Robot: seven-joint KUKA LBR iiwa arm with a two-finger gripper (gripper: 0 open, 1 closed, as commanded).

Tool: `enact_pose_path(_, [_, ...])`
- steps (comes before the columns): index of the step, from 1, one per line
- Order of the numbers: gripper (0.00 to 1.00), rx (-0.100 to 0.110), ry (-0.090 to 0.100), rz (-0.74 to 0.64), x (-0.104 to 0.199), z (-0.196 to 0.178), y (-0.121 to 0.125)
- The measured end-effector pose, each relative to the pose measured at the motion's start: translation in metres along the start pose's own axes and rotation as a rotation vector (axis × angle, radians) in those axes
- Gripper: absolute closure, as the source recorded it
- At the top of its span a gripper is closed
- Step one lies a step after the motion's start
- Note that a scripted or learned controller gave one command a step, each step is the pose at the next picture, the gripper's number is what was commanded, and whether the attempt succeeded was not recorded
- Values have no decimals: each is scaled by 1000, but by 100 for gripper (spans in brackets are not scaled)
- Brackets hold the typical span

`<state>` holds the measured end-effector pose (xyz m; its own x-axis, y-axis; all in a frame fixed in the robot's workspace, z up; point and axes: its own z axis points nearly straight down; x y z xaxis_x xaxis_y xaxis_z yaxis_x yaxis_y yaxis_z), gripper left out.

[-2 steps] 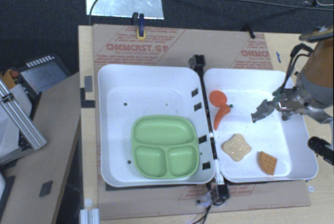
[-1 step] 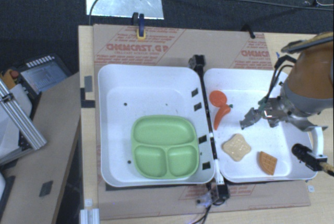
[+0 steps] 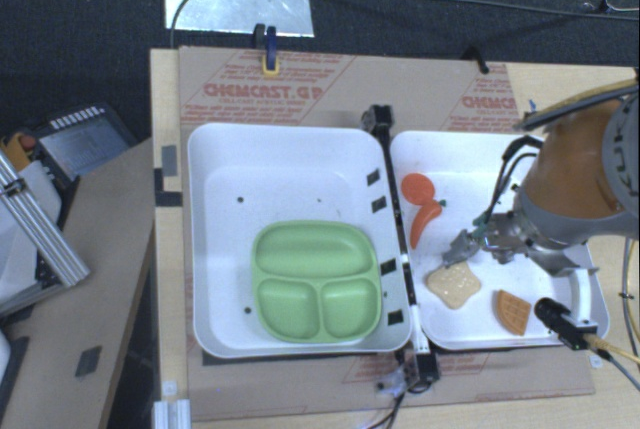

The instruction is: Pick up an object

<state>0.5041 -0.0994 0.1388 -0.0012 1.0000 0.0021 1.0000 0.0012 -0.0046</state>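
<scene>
White plastic bins point(image 3: 300, 142), glossy green divided tray point(image 3: 316, 279), possibly bread-like slice point(image 3: 453, 285)

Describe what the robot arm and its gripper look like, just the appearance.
The arm is a thick rounded body with a broad orange band above a grey wrist section. Black cables loop along its left side. The gripper is small, made of metallic grey and dark parts, and looks slim next to the bulky arm.

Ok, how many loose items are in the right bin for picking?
3. An orange spoon near the bin's left wall, a beige toast-like piece under the hand, and an orange waffle-like piece toward the front. The arm may hide more.
</scene>
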Motion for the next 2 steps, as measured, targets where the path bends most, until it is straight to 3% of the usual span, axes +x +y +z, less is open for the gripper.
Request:
enact_pose_path(1, [0,-5,-1,2,0,51,1])
enact_pose_path(2, [100,-16,-4,0,-1,36,4])
